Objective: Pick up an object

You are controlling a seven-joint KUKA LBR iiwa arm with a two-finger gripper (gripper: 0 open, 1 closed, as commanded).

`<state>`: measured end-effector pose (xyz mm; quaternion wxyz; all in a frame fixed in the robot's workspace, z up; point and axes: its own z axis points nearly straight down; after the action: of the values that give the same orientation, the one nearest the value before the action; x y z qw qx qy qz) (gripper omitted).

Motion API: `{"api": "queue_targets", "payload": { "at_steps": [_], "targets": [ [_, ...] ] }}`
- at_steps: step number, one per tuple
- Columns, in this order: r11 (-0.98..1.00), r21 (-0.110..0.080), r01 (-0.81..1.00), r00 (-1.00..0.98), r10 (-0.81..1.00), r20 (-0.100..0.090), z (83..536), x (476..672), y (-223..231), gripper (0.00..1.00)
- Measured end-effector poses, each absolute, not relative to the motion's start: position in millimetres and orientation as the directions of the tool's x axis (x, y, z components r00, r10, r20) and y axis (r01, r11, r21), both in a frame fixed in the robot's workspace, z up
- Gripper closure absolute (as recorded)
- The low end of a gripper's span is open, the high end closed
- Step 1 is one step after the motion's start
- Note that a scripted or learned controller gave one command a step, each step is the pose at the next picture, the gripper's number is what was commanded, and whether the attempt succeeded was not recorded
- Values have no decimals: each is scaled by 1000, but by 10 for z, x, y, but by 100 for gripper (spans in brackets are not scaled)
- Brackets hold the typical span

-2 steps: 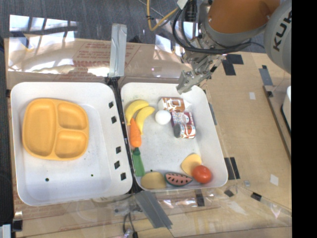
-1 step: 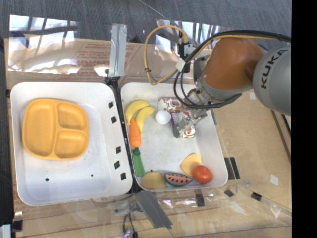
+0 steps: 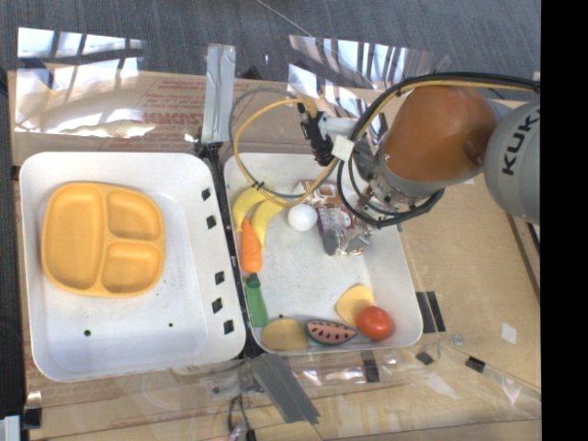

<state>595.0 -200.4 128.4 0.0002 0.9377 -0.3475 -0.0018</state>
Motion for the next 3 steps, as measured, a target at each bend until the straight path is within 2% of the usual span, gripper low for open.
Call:
{"api": "queue_targets", "payload": {
  "at_steps": [1, 2, 3],
  "targets": [
    [-926, -2, -378, 926, -378, -2, 1397, 5745, -1433, 100],
    [-973, -5, -229, 973, -229, 1, 911, 6005, -1748, 100],
    [-958, -5, -286, 958, -286, 14, 2382, 6342, -2032, 100]
  ]
}}
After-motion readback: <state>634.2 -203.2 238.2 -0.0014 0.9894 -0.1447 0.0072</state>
